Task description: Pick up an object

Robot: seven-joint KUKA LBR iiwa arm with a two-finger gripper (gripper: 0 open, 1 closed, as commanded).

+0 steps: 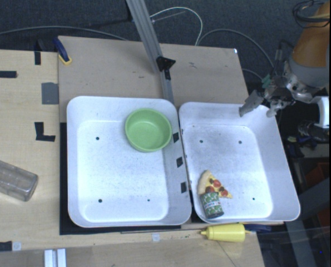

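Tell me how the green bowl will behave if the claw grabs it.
The bowl sits upright on a flat base, so it probably won't roll. It looks like thin plastic, likely light and stiff. Its smooth rim may slip, and pushed, it would probably slide across the left bin.

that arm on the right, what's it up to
The grey arm's gripper sits over the far right corner of the right bin, with nothing between its fingers. In that bin a pizza slice toy and a small green can lie together near the front left. The left bin holds a green bowl. A yellow bottle lies on the bench just in front of the right bin.
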